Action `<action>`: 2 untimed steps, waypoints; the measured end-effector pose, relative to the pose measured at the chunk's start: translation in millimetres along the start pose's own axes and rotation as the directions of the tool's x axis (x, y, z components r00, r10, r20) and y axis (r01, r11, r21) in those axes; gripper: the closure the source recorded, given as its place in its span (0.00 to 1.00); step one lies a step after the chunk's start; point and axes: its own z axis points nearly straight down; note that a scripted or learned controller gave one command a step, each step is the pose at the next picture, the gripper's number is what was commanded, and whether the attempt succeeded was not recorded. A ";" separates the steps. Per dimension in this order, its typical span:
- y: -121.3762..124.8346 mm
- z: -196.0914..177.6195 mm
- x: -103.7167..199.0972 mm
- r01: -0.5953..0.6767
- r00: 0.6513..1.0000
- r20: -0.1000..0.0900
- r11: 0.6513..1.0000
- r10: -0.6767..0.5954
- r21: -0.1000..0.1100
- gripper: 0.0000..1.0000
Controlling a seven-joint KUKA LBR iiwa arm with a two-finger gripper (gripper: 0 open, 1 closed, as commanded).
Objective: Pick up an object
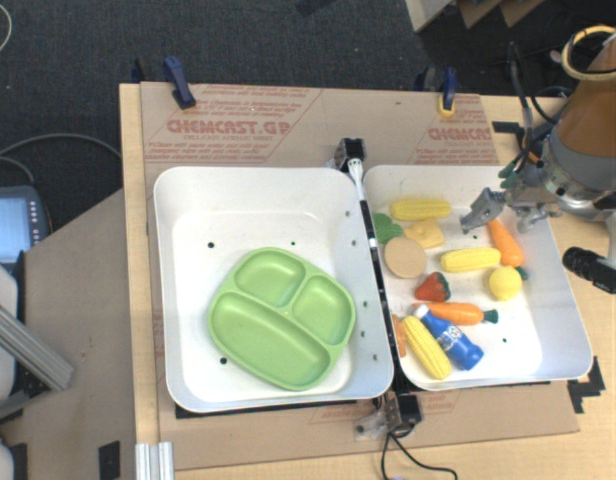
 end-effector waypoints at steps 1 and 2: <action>83.2 93.4 40.3 0.000 1.000 0.001 1.000 0.000 -0.019 0.00; 47.5 110.1 65.7 0.001 1.000 -0.001 1.000 -0.001 0.001 0.00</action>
